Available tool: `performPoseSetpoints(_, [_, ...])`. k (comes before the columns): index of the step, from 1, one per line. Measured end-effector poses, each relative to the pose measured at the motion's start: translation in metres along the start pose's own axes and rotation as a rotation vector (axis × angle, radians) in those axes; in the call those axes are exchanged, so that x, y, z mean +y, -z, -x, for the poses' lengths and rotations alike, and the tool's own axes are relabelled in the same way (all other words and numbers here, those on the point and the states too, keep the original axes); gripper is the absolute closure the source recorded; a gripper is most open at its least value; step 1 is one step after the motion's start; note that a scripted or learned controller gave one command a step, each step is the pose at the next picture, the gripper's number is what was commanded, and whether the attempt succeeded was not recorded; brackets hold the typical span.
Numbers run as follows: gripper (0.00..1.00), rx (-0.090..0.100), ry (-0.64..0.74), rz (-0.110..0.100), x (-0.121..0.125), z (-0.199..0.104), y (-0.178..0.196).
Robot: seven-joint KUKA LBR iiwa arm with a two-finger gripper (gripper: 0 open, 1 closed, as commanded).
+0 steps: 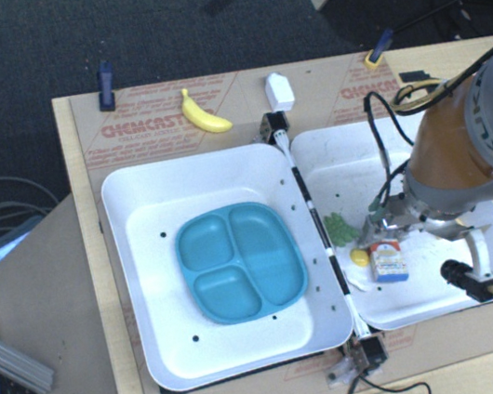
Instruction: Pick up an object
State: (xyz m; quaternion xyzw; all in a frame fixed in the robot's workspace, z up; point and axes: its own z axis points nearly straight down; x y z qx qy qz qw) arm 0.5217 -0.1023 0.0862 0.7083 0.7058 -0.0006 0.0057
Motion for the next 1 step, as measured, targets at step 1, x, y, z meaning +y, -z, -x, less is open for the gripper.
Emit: performPoseSetpoints(1, [1.00, 0.009, 0.005, -0.006, 0.0211, -0.0616, 0.0992])
